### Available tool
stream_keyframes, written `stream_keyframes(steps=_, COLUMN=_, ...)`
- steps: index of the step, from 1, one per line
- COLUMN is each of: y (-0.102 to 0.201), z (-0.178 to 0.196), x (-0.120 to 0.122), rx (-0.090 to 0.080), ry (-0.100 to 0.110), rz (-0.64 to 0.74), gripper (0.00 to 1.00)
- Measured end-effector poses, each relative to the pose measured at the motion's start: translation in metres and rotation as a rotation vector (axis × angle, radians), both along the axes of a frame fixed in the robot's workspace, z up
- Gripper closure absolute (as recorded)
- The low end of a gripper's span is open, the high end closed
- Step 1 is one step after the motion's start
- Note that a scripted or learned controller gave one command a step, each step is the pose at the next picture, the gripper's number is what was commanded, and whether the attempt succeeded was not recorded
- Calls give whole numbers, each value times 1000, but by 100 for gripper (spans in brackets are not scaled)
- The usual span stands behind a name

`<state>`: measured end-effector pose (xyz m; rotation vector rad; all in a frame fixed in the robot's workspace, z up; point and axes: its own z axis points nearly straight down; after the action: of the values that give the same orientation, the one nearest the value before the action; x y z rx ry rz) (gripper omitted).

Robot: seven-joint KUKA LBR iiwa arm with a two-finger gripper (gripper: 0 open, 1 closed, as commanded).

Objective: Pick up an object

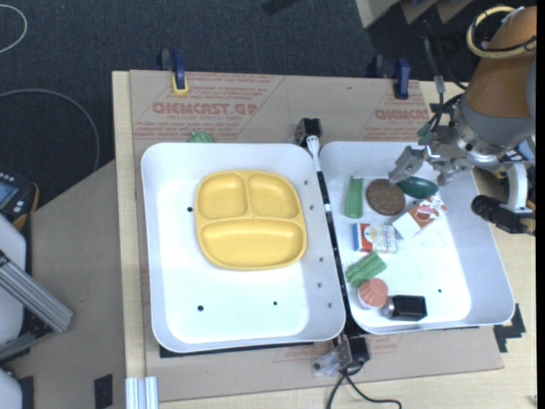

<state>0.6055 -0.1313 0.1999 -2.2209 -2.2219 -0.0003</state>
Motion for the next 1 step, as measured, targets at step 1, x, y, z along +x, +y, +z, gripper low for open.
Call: stream_keyframes(steps=1, y=25, z=127, x=-25, rx=-2, ry=-11, rz=3, gripper=0)
